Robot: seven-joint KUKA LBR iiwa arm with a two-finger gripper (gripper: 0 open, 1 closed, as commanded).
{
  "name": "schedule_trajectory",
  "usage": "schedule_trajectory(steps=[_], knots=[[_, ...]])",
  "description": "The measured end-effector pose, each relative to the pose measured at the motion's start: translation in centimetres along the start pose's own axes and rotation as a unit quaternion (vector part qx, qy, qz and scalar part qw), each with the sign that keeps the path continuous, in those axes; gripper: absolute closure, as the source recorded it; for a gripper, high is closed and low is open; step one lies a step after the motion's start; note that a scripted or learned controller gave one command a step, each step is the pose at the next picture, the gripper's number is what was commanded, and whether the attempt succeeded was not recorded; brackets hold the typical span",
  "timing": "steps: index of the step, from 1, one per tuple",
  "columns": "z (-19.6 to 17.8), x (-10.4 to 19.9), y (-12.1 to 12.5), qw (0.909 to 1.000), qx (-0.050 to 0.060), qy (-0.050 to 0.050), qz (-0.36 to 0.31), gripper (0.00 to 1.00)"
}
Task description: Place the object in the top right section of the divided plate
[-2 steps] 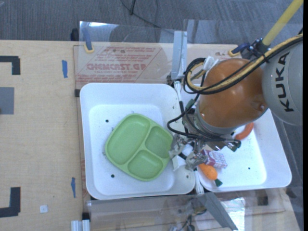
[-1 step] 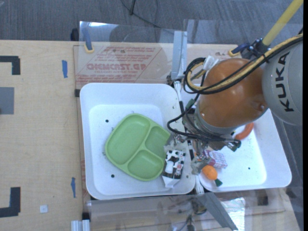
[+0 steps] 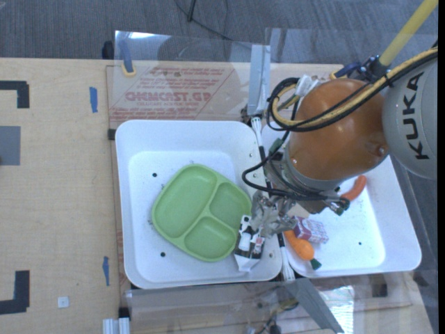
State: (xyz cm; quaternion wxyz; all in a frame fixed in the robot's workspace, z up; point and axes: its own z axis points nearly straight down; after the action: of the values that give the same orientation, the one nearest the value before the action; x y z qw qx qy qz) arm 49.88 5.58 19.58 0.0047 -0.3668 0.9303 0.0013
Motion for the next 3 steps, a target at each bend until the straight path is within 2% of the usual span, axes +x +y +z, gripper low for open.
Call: schedule_trajectory(steps=[1,2,3], knots=[[-14.5,-7.2,-3.0,0.9975,0.001,0.000,-0.071,1.00],[-6.2,-9.3,-1.5,0.9760,-0.002,0.002,-0.218,1.00],[-14.2,-14.9,-2.6,0.9578,0.000,0.000,-0.288,1.00]])
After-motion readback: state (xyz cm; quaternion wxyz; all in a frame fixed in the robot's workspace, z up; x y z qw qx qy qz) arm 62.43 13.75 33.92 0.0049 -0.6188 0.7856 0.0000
